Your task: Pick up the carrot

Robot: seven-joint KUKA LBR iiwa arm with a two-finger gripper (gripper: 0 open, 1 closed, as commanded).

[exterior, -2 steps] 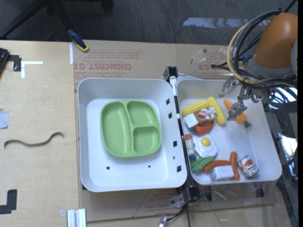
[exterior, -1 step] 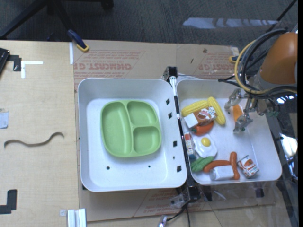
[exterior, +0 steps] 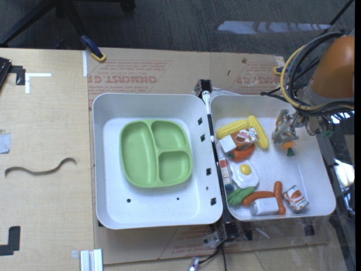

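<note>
Camera view looks down on a table (exterior: 45, 123) with two white bins side by side. The left bin (exterior: 107, 202) carries a green divided plate (exterior: 156, 152). The right bin (exterior: 307, 174) has toy food gathered toward its left and lower parts: two corn cobs (exterior: 242, 129), a small red and white packet (exterior: 243, 136), a fried egg (exterior: 246, 175), a green vegetable (exterior: 240, 195), two sausages (exterior: 269, 196) and a little carton (exterior: 295, 199).

The arm (exterior: 333, 66) reaches in from the right, its orange band over the bin's upper right corner. The gripper (exterior: 285, 130) hangs low over the upper right part of the right bin. A small orange piece, most likely the carrot (exterior: 289, 147), lies just below the gripper's tip, touching it or very close to it. It sits on the bin floor, well apart from the corn and the rest of the food.

I cannot tell whether the tip is apart, together or clamped on the carrot, since the metal parts blur together at this size.
</note>
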